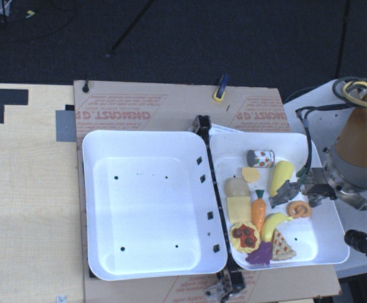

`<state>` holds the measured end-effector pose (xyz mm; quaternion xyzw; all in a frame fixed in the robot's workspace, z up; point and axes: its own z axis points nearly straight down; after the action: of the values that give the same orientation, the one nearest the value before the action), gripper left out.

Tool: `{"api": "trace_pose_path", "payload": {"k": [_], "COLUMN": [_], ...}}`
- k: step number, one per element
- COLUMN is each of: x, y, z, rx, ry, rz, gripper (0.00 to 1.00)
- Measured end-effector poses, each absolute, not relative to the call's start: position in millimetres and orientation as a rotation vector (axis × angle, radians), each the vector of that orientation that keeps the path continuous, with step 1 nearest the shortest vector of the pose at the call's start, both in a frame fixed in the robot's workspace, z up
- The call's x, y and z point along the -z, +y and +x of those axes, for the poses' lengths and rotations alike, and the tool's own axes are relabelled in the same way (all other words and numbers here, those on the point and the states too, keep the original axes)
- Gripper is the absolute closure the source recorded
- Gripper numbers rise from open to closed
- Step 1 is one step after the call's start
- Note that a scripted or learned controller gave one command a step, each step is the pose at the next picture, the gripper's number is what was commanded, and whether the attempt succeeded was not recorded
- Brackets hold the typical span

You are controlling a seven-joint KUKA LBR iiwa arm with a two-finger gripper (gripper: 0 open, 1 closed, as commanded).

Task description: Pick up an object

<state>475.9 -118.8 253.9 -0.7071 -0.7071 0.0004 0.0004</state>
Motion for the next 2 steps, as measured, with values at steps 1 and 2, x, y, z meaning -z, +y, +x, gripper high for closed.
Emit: {"api": "trace_pose_path", "payload": {"k": [1,2], "x": [-145.6,-84.6], "y": [-166.0,-133.5], "z": [478.3,503.1], "rx": [-0.009,-0.003], "ry": [-2.212,-2.220], "rz": [-2.219,-2.215], "gripper": [0.00,0.00]}}
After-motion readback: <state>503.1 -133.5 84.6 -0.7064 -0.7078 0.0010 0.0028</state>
